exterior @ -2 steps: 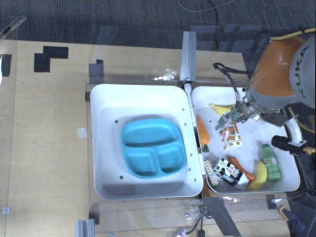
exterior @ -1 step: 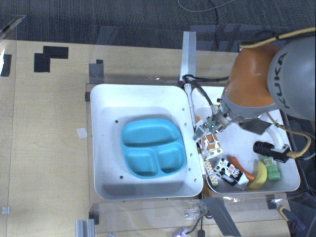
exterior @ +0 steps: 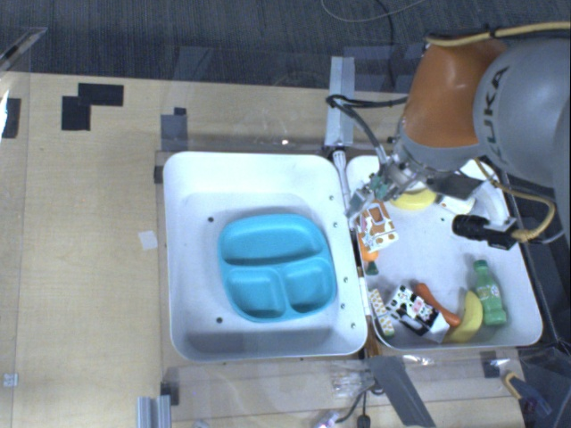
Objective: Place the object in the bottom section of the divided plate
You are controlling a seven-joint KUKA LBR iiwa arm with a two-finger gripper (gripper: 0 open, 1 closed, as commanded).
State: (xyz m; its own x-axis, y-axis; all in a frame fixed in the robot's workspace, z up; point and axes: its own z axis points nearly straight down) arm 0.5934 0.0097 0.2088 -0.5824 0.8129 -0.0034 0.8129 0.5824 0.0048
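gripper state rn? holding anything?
Two-finger gripper: cannot be told whether open or closed. It sits low over the right white bin, just above the small orange-and-white carton; no object visibly between the fingers.

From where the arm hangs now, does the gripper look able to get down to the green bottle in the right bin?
Probably yes. The green bottle lies uncovered near the right bin's lower right corner, with only a banana alongside, and the gripper hangs over that bin's upper left.
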